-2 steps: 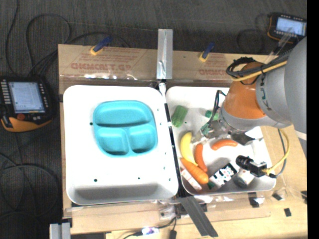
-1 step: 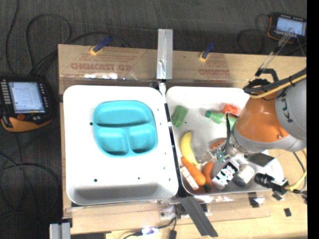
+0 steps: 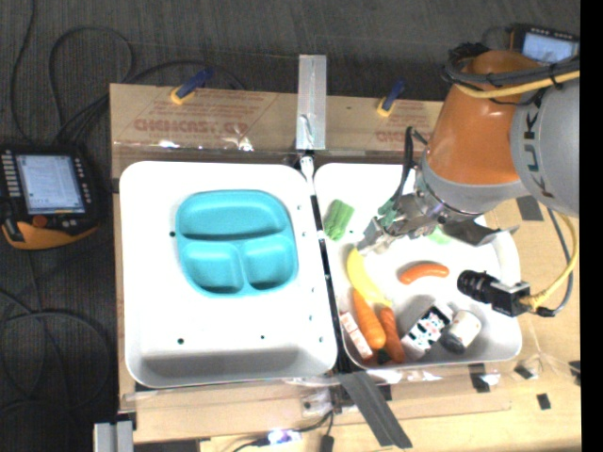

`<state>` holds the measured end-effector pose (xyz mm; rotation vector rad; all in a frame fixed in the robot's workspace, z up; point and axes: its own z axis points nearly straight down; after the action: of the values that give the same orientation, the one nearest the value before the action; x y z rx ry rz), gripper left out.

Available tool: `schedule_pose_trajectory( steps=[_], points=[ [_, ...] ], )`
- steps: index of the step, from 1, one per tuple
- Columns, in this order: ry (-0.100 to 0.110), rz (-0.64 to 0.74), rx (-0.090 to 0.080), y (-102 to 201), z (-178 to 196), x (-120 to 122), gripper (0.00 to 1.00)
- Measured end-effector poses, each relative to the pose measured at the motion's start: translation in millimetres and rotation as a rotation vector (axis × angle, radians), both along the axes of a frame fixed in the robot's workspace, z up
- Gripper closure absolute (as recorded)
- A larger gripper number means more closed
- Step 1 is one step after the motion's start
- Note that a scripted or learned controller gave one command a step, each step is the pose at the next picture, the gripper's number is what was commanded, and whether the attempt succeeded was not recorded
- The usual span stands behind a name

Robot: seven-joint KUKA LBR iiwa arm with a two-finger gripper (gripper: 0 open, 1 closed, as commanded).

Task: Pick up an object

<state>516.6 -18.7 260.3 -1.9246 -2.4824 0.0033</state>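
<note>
Reaches in from the right with the gripper point(image 3: 375, 236) low over the far-left part of the right bin point(image 3: 504, 347), between a green piece point(image 3: 337, 217) on its left and an orange-red sausage point(image 3: 422, 271) on its near right. Cannot tell from this slant whether spread or pressed together (too dark and tangled against the wrist); shows nothing pinched in it.

Sits close to the far end of the yellow banana point(image 3: 363, 276), which lies along the bin's left wall and runs toward the near side. Looks like a descent aimed at the banana or the green piece, since both lie just beside the tool while the rest is further off.

Crowds the near side of the same bin: an orange carrot point(image 3: 386, 326) touching the banana's near end, a red-and-white item point(image 3: 350, 332) wedged against the left wall, a black-and-white block point(image 3: 427, 328) and a grey cylinder point(image 3: 462, 328) side by side. Makes a clean grasp there harder, probably, with neighbours touching.

Leaves the left bin point(image 3: 141, 347) alone, with only a turquoise divided tray point(image 3: 236, 243) lying flat in it, well apart from the arm.

Counts as not yet done: everything rests on a bin floor.
</note>
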Motion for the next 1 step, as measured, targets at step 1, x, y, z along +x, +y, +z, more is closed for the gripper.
schedule_pose_trajectory(
  steps=[1],
  points=[
    [0.0,0.0,0.0,-0.1,0.0,-0.1,0.0]
  ],
)
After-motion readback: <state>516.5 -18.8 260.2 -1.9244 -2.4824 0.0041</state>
